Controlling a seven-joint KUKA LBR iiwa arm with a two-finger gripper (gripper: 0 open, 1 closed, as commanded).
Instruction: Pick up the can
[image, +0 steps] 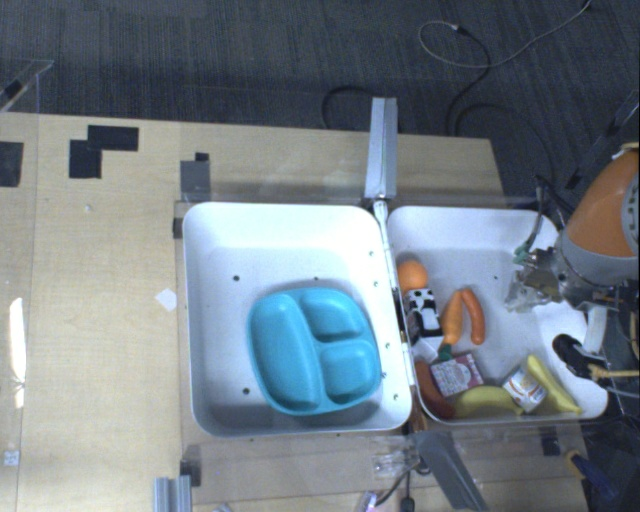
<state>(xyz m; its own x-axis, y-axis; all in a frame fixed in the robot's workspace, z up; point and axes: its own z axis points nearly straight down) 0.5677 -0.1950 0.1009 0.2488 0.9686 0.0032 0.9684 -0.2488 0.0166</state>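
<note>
A pale wooden table (100, 330) carries two shallow white bins side by side. The arm (605, 220), grey with an orange band, reaches in from the right edge and bends down over the far right part of the right bin (470, 235). Its hand (535, 285) hangs low above the bin's white floor, and whether it is open or closed cannot be told at this size. The can (524, 389) lies on its side near the near right corner of the right bin, well apart from the hand; its long axis seems to run slantwise, one end toward the near left, the other toward the far right. A yellow banana (553, 384) lies just beside it on the right, another banana (485, 401) to its left. Further left lie a carrot (455, 316), an orange (412, 274) and a small dark red packet (455, 375). The left bin (215, 250) holds a blue divided plate (313, 349).
</note>
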